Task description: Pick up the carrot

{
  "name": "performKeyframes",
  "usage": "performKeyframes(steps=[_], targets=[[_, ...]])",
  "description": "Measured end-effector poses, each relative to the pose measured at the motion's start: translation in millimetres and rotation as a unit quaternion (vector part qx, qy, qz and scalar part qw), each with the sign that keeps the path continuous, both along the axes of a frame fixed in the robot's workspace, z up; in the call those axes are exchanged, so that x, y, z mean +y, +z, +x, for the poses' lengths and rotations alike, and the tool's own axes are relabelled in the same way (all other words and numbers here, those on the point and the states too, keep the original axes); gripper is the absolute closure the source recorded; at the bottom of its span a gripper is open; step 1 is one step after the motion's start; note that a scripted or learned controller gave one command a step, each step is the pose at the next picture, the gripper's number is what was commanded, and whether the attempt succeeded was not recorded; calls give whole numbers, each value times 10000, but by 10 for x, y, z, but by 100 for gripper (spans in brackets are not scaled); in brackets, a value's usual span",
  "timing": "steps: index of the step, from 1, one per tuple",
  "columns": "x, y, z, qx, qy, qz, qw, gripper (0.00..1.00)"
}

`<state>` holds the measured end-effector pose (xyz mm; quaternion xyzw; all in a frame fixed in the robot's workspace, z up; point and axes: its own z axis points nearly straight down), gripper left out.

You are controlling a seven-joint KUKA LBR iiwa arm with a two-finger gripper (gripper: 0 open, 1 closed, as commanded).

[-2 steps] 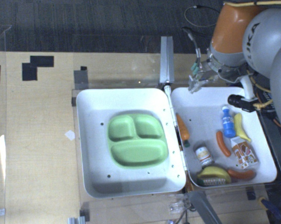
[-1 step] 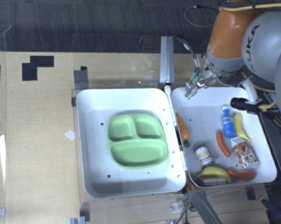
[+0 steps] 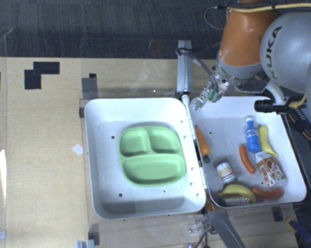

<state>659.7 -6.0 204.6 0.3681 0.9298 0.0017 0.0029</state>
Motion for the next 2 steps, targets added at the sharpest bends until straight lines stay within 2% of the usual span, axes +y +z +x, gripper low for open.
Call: performKeyframes(steps=[1,2], targets=[[592,-176,54,-12,1808,-7,9835,100],[180,24,-84,-25,3832,-26,9237,100]])
